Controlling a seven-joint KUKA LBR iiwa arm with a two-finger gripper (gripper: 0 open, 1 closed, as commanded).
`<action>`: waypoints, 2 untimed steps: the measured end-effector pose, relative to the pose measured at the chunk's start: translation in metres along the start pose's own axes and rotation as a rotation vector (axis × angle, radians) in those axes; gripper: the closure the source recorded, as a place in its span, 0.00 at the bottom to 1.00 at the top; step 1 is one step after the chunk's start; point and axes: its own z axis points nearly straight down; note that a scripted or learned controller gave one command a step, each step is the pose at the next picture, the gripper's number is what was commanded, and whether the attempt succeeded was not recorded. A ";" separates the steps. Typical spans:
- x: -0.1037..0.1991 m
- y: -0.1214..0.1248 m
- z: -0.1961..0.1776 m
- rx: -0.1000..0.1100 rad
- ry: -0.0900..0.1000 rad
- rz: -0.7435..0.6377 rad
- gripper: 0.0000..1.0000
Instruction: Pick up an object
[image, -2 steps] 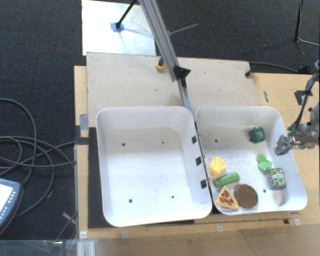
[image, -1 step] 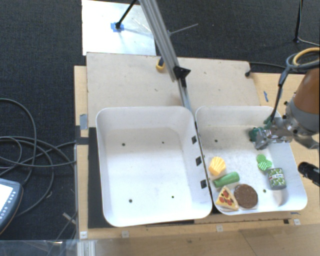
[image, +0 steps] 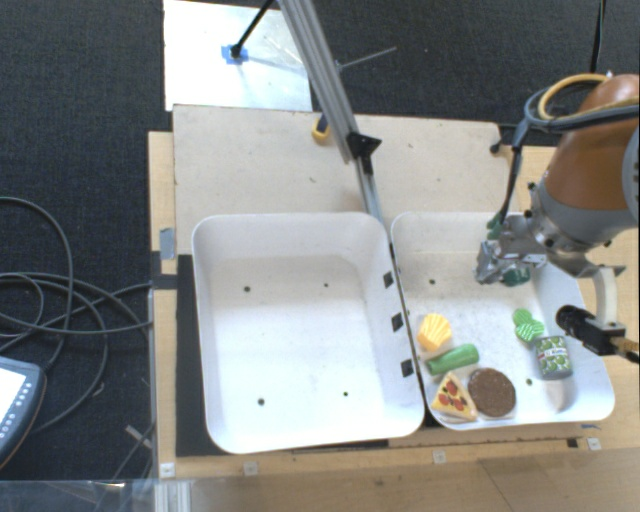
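You see the arm (image: 590, 150) reaching in from the right of the frame, its orange band above a grey wrist, with the gripper (image: 505, 262) hanging over the upper part of the right bin (image: 440, 235). From this angle I cannot tell how the gripper stands; something green shows at its tip, but whether that is a held piece or part of the tool is unclear. The objects you might pick all lie in the lower half of the right bin. Near the divider sits a yellow shell-shaped piece (image: 434, 331), ridged across its top, and just below it a smooth green cylinder (image: 453, 358) lies on a slant, touching or nearly touching the shell. Below that is a pizza slice (image: 454, 397), yellow with red spots and a red crust edge, just beside a flat round brown disc (image: 492, 392). Toward the right wall you find a small green striped piece (image: 528, 326) and, just below it, a small can (image: 552, 357) with a green label and a grey top, lying tilted. The left bin (image: 290, 330) shows its white floor with a few dark dots.
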 end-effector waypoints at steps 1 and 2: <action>0.047 0.006 0.009 0.003 0.001 0.001 1.00; 0.100 0.020 0.003 0.001 0.001 0.000 1.00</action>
